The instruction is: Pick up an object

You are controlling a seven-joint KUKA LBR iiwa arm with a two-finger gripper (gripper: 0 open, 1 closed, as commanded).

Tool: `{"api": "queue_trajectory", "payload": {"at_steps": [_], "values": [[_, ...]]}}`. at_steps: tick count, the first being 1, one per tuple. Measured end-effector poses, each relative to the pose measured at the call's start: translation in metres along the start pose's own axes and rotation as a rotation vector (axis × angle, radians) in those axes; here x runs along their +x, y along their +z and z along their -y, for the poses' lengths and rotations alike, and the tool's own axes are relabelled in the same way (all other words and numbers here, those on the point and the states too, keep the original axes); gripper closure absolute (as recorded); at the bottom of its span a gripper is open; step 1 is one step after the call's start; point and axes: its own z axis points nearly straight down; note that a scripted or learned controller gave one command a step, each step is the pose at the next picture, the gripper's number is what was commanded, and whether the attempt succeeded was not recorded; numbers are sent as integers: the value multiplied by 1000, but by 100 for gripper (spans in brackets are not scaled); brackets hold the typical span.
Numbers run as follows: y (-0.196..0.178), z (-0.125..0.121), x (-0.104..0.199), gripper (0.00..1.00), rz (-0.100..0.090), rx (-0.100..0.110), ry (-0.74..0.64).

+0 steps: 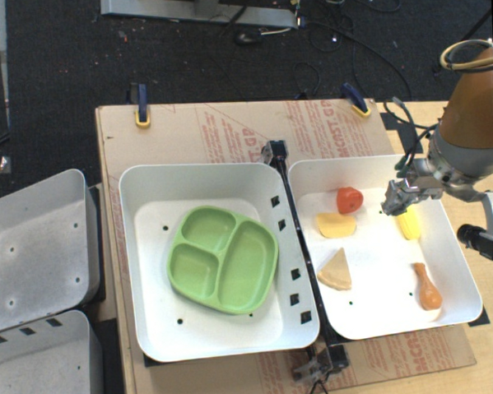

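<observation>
The right bin (458, 304) holds several small items. A red round piece (350, 200) lies near its back, with a pale yellow lump (336, 225) just in front of it. A tan wedge (336, 272) sits toward the front left, and an orange drumstick-shaped piece (427, 286) lies at the front right. A bright yellow piece (409, 224) rests near the right wall. My gripper (399, 199) hangs at the back end of that yellow piece, partly covering it. I see nothing lifted off the bin floor.
The left bin (146, 321) holds a green divided plate (223, 259). A black clip strip (291, 231) runs between the two bins. White trays (35, 244) lie off the bench at the left. Clamps (142, 104) hold the cardboard's back edge.
</observation>
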Motion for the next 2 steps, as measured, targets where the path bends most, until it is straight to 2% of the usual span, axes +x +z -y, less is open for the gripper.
{"api": "queue_trajectory", "payload": {"at_steps": [1, 2], "values": [[-62, -5, 4, 100, 0, 1, 0], [-47, -4, 55, 100, -2, 8, -2]]}}
